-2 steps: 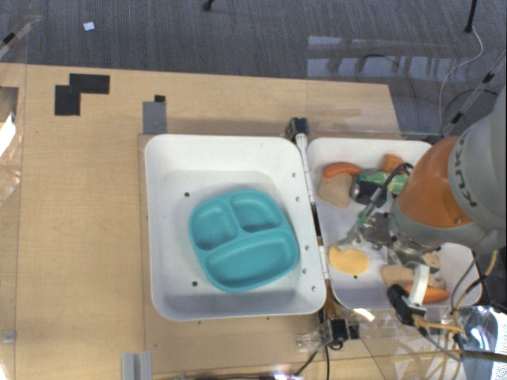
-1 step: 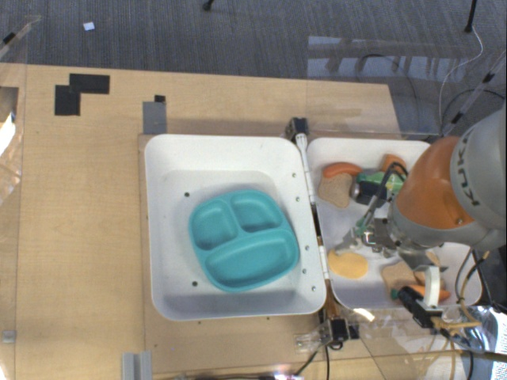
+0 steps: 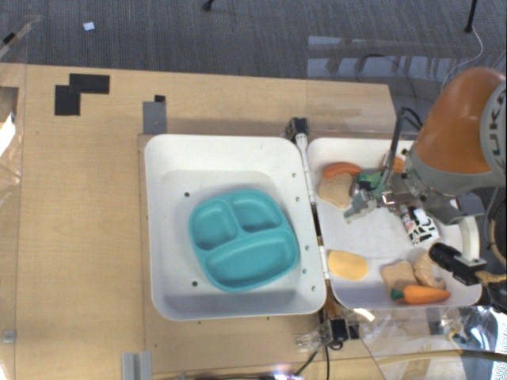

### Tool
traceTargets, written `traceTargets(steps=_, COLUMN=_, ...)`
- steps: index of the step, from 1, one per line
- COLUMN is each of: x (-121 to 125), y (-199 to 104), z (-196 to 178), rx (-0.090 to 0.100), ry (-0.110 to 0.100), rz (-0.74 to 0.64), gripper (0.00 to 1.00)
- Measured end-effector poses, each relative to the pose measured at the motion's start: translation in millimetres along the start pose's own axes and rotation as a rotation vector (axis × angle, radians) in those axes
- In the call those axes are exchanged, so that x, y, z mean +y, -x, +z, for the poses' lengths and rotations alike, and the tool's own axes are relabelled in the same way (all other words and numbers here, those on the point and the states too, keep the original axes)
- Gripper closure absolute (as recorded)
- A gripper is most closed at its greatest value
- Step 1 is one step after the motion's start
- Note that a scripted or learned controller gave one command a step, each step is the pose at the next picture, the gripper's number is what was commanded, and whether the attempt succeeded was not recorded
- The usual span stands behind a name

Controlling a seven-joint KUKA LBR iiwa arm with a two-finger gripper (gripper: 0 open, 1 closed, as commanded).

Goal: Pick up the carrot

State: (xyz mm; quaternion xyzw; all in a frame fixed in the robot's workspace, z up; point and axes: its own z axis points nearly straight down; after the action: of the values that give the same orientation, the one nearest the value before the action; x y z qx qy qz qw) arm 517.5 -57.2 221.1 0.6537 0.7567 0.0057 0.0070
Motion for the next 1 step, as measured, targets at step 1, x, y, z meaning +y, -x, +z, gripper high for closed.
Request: traceTargets(steps=1, x=-25.8, y=-33.8, z=36.8, rx=0.004, ry=-0.015, rz=-0.025, gripper=0.00)
